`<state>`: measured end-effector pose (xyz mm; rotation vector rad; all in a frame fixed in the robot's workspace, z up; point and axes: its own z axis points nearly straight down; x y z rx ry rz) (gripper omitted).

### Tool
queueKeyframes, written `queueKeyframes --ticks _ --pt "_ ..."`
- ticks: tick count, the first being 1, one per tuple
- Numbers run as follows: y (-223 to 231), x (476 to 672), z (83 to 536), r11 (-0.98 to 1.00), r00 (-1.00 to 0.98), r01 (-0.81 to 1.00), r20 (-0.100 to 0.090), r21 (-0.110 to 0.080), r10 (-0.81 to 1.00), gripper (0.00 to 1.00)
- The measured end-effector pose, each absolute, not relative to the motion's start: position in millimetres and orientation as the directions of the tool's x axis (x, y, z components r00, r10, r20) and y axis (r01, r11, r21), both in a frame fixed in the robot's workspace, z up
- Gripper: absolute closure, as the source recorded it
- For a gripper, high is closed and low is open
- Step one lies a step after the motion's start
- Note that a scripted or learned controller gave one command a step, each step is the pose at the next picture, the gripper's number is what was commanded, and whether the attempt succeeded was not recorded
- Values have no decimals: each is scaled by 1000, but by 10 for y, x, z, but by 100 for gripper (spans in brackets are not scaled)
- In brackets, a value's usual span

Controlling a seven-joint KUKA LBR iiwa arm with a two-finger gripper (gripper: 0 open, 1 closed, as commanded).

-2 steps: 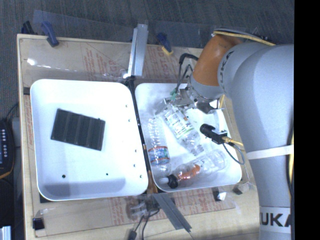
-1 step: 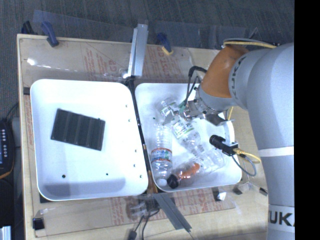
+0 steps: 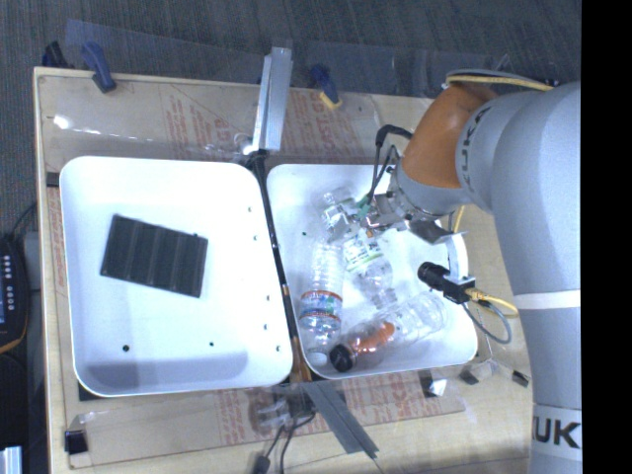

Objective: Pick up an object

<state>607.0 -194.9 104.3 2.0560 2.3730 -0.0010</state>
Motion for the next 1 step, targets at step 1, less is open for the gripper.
queueKeyframes --ticks 1 --pt "-1636 6574 1851 238 -238 971 0 0 971 100"
